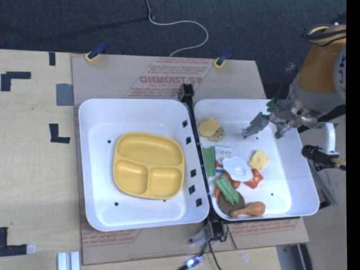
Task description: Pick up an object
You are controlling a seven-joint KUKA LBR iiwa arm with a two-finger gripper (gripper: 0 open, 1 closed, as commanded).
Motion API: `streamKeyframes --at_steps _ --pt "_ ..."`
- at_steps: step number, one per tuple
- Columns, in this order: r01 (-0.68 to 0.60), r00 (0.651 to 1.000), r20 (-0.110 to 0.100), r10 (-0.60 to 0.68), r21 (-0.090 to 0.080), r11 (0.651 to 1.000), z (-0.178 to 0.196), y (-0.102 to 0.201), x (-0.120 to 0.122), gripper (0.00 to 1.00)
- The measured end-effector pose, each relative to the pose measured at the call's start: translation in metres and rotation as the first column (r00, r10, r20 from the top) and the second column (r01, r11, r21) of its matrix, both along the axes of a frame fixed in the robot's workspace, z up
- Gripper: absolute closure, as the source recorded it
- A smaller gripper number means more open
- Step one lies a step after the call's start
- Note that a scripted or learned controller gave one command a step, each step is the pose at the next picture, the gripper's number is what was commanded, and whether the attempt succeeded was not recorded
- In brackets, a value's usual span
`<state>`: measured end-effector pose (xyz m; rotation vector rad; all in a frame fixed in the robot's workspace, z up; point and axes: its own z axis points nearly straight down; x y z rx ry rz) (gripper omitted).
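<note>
Cheese wedge [259,160] sits just below the gripper [264,126], whose jaws look spread wide and empty, probably lining up for a grab.

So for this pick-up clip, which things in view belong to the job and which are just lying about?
Job:
grey two-finger gripper
right white bin
pile of small toy foods
yellow cheese wedge
round tan cookie

Lying about:
yellow three-compartment plastic tray
left white bin
blue clamps
white cable
</note>
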<state>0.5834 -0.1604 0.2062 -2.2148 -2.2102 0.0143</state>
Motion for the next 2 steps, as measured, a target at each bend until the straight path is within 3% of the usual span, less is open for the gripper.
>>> streamKeyframes --at_steps 1,2 --pt "-0.003 1.0 0.014 0.003 -0.002 1.0 0.008 0.0 0.003 0.0" --pt "-0.004 1.0 0.009 0.004 -0.002 1.0 -0.054 0.007 -0.002 0.0"
